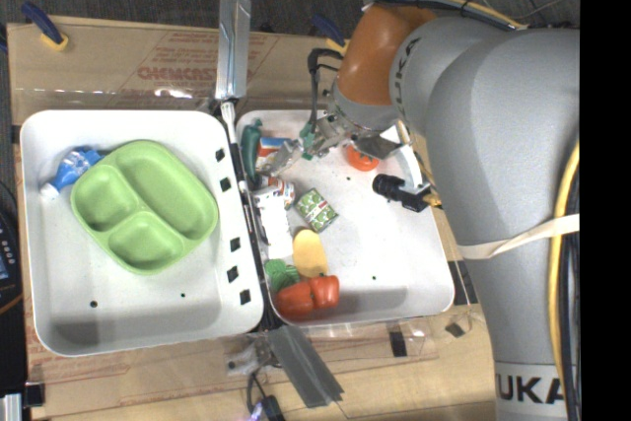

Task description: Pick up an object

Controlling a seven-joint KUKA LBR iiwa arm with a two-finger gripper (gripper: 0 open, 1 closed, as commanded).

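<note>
Where the right bin [399, 256] met the dividing wall at its far left corner, we saw a teal-and-red object [251, 143] lying against that wall. It was the thing closest to the gripper [308, 145], which hung just to its right, low over the bin floor. We could not tell whether the gripper was open or closed, nor whether anything sat in it, because the wrist and clutter blurred together there. A small orange piece [363, 159] lay just beside the gripper on its other side, partly under the wrist.

Nearer the camera, a green patterned packet [315, 209] lay tilted on the bin floor, with a white item [275, 224] beside it along the left wall. Below these lay a yellow piece [310, 254], then a red pepper [315, 295] and a green vegetable [280, 273], touching each other in the near left corner.

The grey arm [493, 113], with its orange band [375, 54], reached in from the right above the far edge of the bin. In the left bin [59, 315] rested a green divided plate [146, 204], with a blue object [75, 165] just beyond its far left rim.
</note>
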